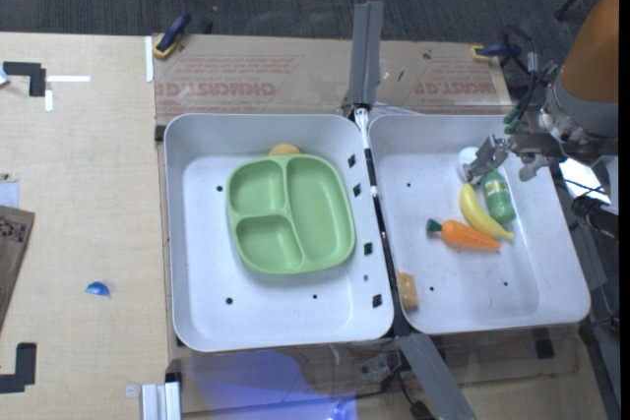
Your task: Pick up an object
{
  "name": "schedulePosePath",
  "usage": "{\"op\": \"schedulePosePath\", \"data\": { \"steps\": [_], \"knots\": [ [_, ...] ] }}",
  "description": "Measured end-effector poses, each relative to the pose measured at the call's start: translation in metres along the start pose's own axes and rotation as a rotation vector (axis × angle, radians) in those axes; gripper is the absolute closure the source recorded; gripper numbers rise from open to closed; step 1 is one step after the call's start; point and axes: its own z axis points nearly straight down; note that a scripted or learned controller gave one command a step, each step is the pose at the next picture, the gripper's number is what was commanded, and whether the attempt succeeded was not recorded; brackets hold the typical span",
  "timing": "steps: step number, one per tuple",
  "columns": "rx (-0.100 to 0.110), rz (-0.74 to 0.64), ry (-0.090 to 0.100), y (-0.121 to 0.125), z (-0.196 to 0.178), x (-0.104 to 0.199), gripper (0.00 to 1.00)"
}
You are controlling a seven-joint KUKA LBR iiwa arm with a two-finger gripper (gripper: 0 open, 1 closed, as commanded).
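Note:
In the right bin (463,295) lie a yellow banana (479,211), a green bottle (498,197) beside it and an orange carrot (468,235) with a green top just below. A small tan piece (406,289) sits near that bin's front left corner. My gripper (484,162) hangs at the bin's back right, just above the bottle and the banana's upper end, reaching in from the right. Nothing shows between its fingers.
The left bin (197,241) holds a green three-compartment plate (291,212), with a small yellow-orange thing (284,150) peeking out behind it. A grey divider post (365,54) stands between the bins at the back. The arm's orange band (598,44) is at the right edge.

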Motion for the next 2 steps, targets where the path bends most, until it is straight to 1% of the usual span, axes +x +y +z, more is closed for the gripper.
{"op": "schedulePosePath", "data": {
  "steps": [1,2],
  "knots": [
    [0.0,-0.025,0.001,0.0036,0.1313,-0.0296,0.0],
    [-0.002,-0.021,0.0,0.0039,0.1218,-0.0307,1.0]
  ]
}}
